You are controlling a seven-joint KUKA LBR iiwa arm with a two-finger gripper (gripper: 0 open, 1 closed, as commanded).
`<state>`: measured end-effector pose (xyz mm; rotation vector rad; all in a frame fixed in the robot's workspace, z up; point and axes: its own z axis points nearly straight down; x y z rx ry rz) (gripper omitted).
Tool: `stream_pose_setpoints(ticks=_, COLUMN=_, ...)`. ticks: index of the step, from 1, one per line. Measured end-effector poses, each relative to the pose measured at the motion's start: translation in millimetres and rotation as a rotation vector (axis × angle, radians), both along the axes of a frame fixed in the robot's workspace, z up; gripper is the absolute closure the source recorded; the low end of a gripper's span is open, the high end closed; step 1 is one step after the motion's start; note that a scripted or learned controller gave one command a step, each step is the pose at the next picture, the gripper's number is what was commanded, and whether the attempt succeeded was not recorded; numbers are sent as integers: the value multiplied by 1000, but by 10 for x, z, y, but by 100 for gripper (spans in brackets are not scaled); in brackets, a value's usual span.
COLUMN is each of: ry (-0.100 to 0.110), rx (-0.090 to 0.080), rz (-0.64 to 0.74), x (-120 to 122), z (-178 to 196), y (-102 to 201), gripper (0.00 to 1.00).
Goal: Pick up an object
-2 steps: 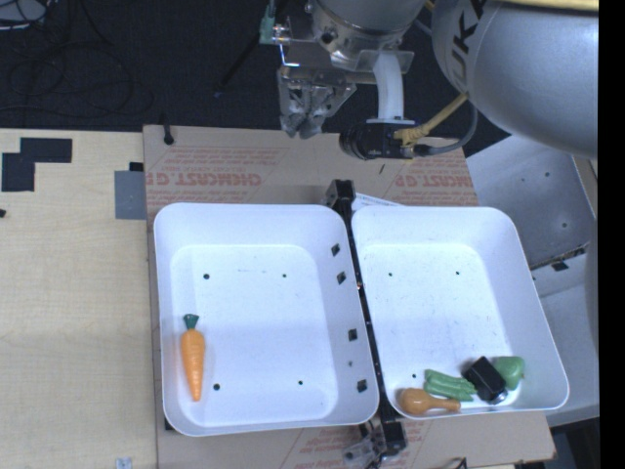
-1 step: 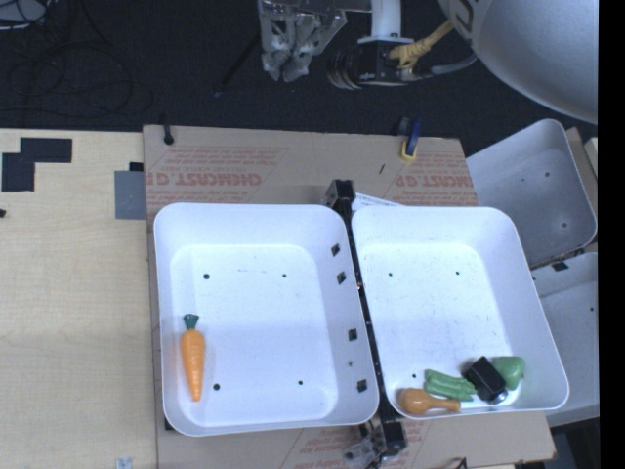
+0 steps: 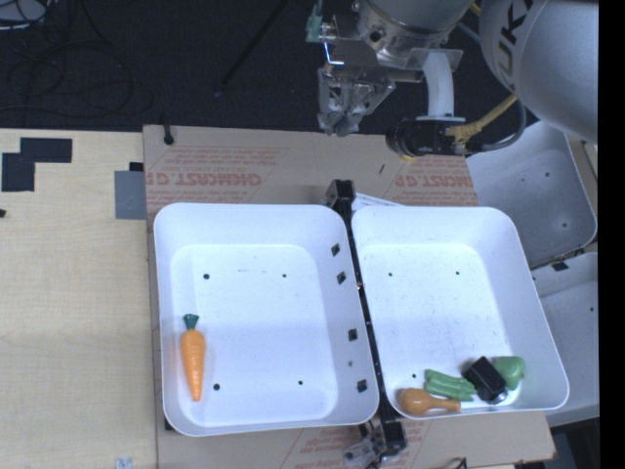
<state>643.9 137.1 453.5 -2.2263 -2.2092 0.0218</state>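
An orange carrot point(image 3: 192, 360) with a green top lies at the front left of the left bin point(image 3: 249, 225). In the front right corner of the right bin point(image 3: 439, 225) sit a tan pear-shaped toy point(image 3: 426, 402), a green pea pod point(image 3: 449, 385), a black block point(image 3: 485, 378) and a green piece point(image 3: 510, 367), all close together. My gripper point(image 3: 342, 120) hangs high above the back of the bench, behind the divider between the bins, with nothing visible between its fingers.
A black clamp strip point(image 3: 354, 306) runs between the two bins. Cardboard point(image 3: 234, 169) lies under the bins. The grey arm point(image 3: 547, 37) fills the upper right. Cables lie on the dark floor at the top left.
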Motion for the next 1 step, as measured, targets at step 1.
stream_pose_setpoints(ticks=1, ry=-2, rx=0, rz=-8, x=-12, z=-722, y=-1417, gripper=100)
